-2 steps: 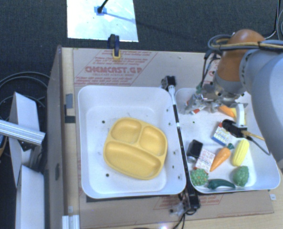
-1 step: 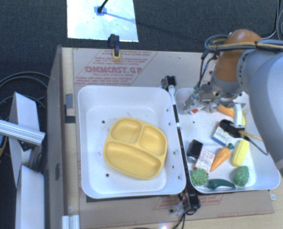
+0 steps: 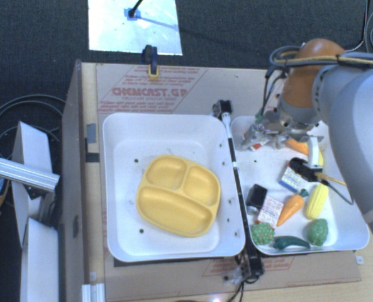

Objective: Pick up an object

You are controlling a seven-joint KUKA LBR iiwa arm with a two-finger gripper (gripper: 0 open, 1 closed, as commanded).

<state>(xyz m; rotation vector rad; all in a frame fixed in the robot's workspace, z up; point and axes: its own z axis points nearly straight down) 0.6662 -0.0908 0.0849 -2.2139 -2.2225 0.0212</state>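
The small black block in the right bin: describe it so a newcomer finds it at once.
Start at the right bin, the one crowded with toy food. Follow its left wall to about halfway down: the black block lies there, above a small printed card. It is the one plain dark, boxy item.

The left bin point(image 3: 120, 187) holds a yellow divided plate point(image 3: 178, 195) near its centre. In the right bin point(image 3: 356, 234) the gripper point(image 3: 266, 133) sits at about eleven o'clock, with a carrot point(image 3: 289, 209), corn cob point(image 3: 317, 201) and black block point(image 3: 256, 196) toward six. Broccoli point(image 3: 262, 233) lies at seven.
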